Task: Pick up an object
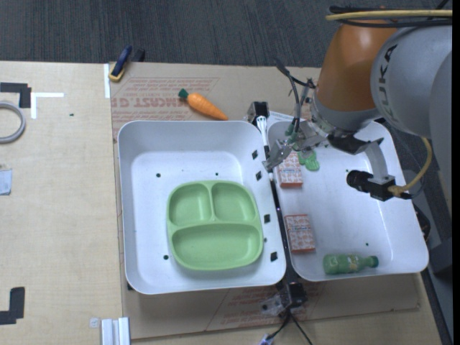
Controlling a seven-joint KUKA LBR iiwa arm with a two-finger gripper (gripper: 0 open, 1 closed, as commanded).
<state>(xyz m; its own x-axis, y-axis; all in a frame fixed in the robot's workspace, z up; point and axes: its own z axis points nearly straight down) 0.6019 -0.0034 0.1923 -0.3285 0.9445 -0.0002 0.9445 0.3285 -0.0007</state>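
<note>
My gripper (pixel 284 149) hangs low over the far left corner of the right bin (pixel 402 228), just above a small red-and-white box (pixel 291 174). A small green object (pixel 310 163) lies right beside that box, partly under the wrist. A second red-and-white box (pixel 300 233) rests nearer the front by the bin's left wall. A green bottle (pixel 349 264) lies on its side along the front wall. The arm's grey and orange body hides the bin's far right part.
The left bin (pixel 144 192) holds a green divided plate (pixel 214 225). An orange toy carrot (pixel 204 105) lies on the cardboard behind the bins. A blue-and-yellow tool (pixel 121 62) sits at the bench's far edge. Cables run between the bins.
</note>
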